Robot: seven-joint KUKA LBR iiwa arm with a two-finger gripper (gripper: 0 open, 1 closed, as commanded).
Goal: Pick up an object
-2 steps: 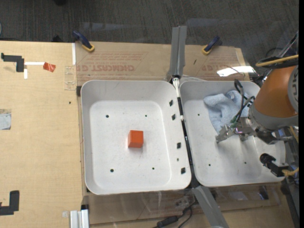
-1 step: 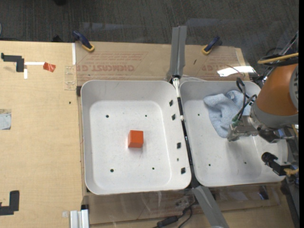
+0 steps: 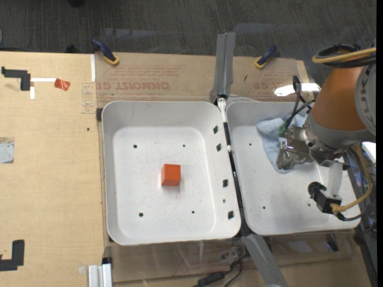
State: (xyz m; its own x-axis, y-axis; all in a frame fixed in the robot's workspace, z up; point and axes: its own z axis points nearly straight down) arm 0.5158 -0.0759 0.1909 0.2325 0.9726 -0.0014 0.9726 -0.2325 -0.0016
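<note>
behind both bins, mirrored "chemcrest" cardboard [image 3: 143, 79], claw [image 3: 291, 158] on blue cloth [image 3: 272, 133], grip unclear

Left bin [image 3: 119, 178]: an orange cube [image 3: 171, 175] sits near its middle.
Right bin [image 3: 263, 214]: a pale blue cloth [image 3: 270, 131] lies crumpled at the far side.
Gripper [image 3: 291, 155]: low over the cloth's right edge.
</note>
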